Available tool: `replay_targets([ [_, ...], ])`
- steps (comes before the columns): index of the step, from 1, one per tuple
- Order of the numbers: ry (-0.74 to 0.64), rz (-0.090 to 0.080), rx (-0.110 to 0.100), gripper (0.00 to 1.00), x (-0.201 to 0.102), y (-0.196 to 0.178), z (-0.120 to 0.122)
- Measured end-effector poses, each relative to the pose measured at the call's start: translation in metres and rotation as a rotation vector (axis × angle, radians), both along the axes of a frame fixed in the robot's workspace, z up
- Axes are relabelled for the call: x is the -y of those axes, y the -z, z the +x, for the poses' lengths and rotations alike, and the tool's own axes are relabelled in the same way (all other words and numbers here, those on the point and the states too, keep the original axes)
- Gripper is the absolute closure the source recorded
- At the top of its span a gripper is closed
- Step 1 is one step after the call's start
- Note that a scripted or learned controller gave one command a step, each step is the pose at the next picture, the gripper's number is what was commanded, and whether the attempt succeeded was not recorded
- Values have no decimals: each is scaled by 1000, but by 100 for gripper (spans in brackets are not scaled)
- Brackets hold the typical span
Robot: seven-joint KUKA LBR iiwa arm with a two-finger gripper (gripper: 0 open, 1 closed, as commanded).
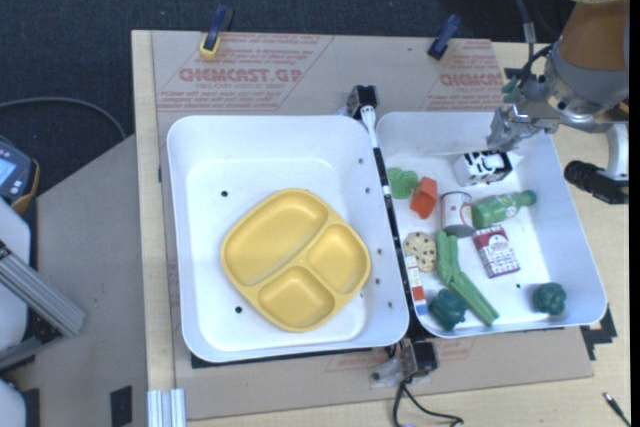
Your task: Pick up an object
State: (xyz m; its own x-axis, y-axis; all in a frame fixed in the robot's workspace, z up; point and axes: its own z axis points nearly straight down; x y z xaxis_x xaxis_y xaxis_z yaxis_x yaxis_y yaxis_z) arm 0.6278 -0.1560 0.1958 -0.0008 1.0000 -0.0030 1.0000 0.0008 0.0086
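Note:
My gripper (503, 133) hangs over the far part of the right bin (575, 245), reaching in from the upper right. Just below and left of it lies a small black-and-white toy (484, 167); I cannot tell whether the gripper touches it. Lying in the same bin are a green bottle (503, 207), a small can (455, 210), a red box (495, 252), an orange block (425, 197), a green round piece (402, 182), a cookie (421, 252), a long green vegetable (462, 277), a dark green piece (447, 308) and a broccoli (548, 296).
The left bin (200, 215) holds a yellow divided plate (295, 258). A black divider strip (380, 185) runs between the two bins. Blue clamps (214, 32) (443, 37) hold the cardboard sheet at the bench's far edge.

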Motion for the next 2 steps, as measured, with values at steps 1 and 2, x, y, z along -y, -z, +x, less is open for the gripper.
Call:
replay_targets([
  [1,0,1,-2,100,0,-32,1],
  [2,-5,6,-10,100,-56,-40,-8],
])
